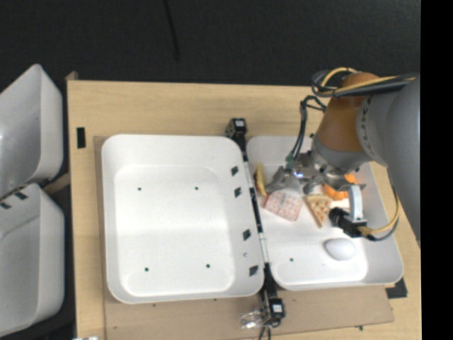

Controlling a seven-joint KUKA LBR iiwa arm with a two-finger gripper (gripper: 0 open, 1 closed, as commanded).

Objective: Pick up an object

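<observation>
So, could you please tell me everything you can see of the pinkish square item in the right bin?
The pinkish square item is a small flat piece, pale pink with a faint reddish grid or print, looking like paper or a soft packet. It lies flat, turned slightly askew, on the floor of the right bin near the divider. A yellow, banana-like object sits at its upper left, a tan wedge lies to its right, and the claw hangs just above it.

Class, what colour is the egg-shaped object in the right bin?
White, seen in the camera view: the egg-shaped object.
</observation>
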